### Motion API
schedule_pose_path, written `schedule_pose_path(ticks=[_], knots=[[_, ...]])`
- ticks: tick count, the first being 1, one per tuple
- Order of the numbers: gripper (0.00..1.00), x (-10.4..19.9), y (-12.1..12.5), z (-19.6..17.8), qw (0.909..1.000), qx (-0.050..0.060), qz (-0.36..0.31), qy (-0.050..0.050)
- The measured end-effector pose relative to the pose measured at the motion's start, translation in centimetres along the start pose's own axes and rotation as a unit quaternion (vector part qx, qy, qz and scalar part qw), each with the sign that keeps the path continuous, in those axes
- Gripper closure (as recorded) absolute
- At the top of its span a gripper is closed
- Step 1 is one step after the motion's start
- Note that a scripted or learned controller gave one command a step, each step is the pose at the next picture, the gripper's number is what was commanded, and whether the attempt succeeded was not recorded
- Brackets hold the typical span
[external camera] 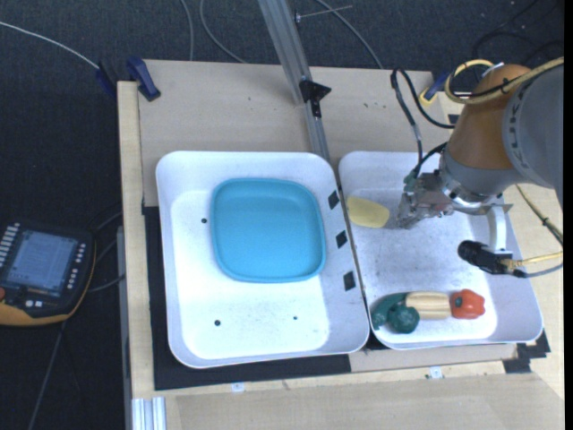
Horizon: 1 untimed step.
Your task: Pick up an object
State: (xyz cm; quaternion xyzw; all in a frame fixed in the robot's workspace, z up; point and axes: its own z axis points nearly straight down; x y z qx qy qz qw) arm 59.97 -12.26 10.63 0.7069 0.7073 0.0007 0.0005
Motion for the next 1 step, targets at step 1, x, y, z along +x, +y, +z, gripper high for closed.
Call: schedule_pose_path(ticks=[1], knots=[[1.00,-0.54,-0.41,-4.51,1.0000,-0.001,0.000,0.000]])
